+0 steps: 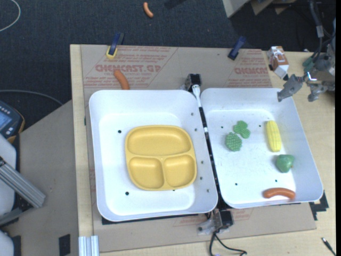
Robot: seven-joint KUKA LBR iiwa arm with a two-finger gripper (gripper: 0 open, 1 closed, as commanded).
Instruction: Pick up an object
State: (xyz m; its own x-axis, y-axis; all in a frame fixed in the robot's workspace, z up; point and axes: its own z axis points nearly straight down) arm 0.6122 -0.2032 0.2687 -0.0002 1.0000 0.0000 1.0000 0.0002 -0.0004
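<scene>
a: gripper (299, 86) sits at the far right corner of the right bin (250, 196), above the rim. fingers look spread, nothing between them.

b: targets? we've got a corn cob (273, 135), two green broccoli pieces (236, 136), a green pepper (284, 163) and a hot dog (278, 193), all in that bin, well apart from the claw.

a: risks: hot dog lies right at the near wall, so we'd likely clip the rim. the broccoli pieces touch, so we may grab both or neither. corn could roll.

b: writing?

a: cardboard (160, 63) reads "chemcast gp" in red, partly cut off. yellow tray (160, 157) in the left bin (106, 143) is unmarked.
</scene>
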